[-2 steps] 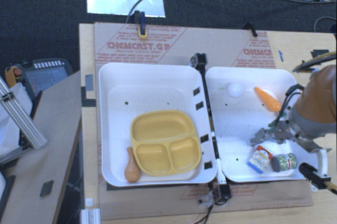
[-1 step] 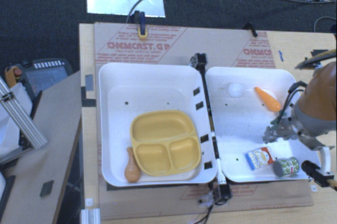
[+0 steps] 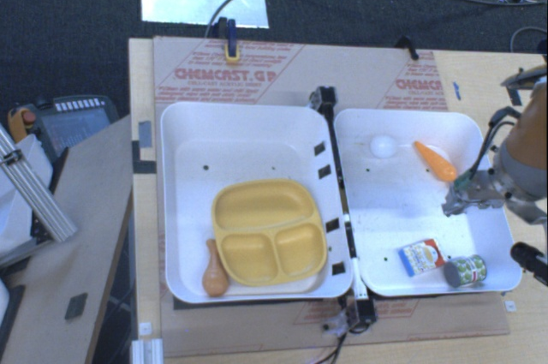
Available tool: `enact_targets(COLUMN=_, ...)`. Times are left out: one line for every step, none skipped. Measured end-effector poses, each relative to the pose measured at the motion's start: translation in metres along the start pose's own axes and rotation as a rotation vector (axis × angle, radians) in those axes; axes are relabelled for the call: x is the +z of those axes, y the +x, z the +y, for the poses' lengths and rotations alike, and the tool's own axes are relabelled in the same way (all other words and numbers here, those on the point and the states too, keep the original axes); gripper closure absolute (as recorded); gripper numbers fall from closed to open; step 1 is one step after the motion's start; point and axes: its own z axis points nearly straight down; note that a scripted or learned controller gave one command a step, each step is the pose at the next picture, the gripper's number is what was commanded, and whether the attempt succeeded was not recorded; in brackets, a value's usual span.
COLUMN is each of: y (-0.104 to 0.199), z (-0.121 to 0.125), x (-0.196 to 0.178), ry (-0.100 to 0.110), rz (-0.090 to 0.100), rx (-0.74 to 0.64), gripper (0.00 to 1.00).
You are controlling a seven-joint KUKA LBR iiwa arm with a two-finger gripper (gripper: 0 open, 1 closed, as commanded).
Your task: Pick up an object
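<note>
The right bin (image 3: 377, 268) holds an orange carrot (image 3: 436, 161) and a white egg-shaped object (image 3: 383, 146) near its far side. A small red, white and blue carton (image 3: 420, 257) and a green-labelled can (image 3: 465, 271) lie near its front right corner. My gripper (image 3: 458, 201) reaches in over the bin's right side, just below and to the right of the carrot and well behind the can. Nothing is visibly held in it.
The left bin (image 3: 184, 182) carries a yellow divided tray (image 3: 267, 229) with a tan pear-shaped object (image 3: 214, 272) at its front left. Black clips (image 3: 332, 174) line the wall between the bins. The grey arm (image 3: 527, 157) stands at the right edge.
</note>
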Motion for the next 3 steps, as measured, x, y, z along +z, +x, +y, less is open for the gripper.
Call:
enact_targets(y=-0.002, z=0.008, x=-0.045, ry=0.000, rz=0.000, rx=0.000, gripper=1.00)
enact_targets(y=0.001, z=0.020, x=-0.100, ry=-0.001, rz=0.000, rx=-0.001, gripper=1.00)
enact_targets(y=0.058, z=0.036, x=-0.091, ry=0.004, rz=0.004, rx=-0.006, gripper=1.00)
